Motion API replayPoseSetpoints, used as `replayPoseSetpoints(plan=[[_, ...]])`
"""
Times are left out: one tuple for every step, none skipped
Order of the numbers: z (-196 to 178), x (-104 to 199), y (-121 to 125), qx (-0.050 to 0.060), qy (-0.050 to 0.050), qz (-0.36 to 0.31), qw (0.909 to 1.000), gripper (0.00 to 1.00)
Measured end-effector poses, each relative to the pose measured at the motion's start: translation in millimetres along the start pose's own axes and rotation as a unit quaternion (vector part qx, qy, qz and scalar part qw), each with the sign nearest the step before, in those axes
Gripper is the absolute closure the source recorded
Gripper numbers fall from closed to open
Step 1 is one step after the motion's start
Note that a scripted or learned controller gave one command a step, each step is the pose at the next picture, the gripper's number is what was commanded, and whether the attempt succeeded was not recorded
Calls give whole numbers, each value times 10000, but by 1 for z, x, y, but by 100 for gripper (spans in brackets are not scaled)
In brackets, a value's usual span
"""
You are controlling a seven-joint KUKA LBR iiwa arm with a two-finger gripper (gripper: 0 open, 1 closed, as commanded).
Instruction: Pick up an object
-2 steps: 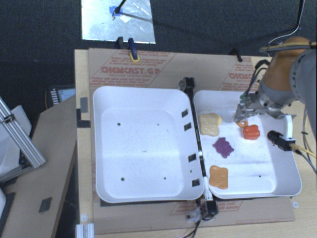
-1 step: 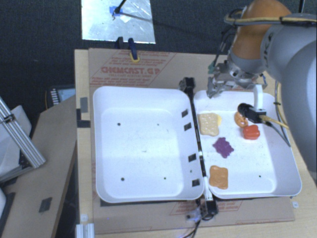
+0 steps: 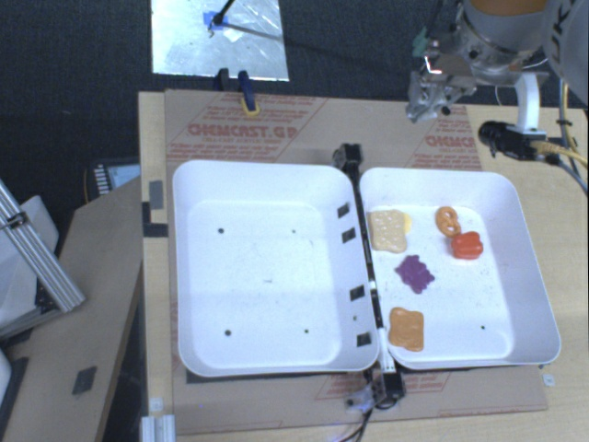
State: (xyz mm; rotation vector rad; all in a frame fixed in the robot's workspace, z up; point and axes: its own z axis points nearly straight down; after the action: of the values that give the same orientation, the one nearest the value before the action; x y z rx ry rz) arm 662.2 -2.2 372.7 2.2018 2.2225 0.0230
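Brown cardboard sheeting covered the bench beneath two shallow white bins, and red print on it read "CHEMCAST", with the characters after that word too small to confirm. A black clip hinge strip ran between the bins and serves as the landmark below.

Nearest the camera, just right of the strip, an orange-tan flat piece lay on the right bin floor. Farther back and slightly right, a purple bumpy piece rested apart from it. Beyond that, touching the strip side of the bin, lay a pale cream slab with a yellow edge. Well right of the strip, a red glossy piece sat touching a small orange ring-shaped piece behind it.

Left of the strip, the left bin showed a smooth plastic floor with small dark dots.

Farthest back, right of the strip, the gripper hung above the cardboard, beyond the right bin's far rim, touching no object. Finger spacing could not be determined. A crinkled silver foil sheet lay at the far left.
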Motion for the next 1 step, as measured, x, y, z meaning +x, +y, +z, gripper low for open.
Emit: replayPoseSetpoints(plan=[[27, 139, -4, 91, 25, -42, 9999, 100]])
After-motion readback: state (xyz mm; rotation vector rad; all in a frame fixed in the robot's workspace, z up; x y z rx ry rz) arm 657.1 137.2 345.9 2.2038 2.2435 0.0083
